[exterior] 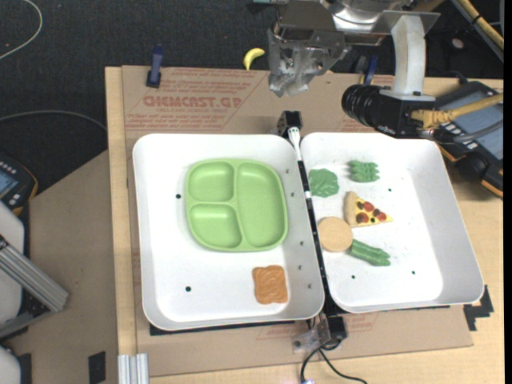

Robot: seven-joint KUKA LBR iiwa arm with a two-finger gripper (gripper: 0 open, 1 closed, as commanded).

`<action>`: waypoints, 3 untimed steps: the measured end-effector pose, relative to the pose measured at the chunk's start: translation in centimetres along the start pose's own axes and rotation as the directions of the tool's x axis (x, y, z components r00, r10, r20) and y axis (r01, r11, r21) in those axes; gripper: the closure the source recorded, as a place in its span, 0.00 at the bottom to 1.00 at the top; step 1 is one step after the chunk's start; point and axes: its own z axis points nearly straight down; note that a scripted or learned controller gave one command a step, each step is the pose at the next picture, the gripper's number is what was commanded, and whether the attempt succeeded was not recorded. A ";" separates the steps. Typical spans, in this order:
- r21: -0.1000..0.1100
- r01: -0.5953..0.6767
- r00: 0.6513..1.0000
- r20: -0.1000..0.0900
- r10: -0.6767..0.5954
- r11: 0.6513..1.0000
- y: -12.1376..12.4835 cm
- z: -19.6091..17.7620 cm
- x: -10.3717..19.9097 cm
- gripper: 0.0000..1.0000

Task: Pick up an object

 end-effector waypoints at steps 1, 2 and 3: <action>0.019 0.000 1.000 0.006 0.000 1.000 -4.4 8.8 1.0 1.00; 0.023 -0.010 1.000 0.009 0.010 1.000 -4.4 20.5 -4.8 1.00; 0.022 -0.006 1.000 0.006 0.006 1.000 -4.6 30.5 -5.3 1.00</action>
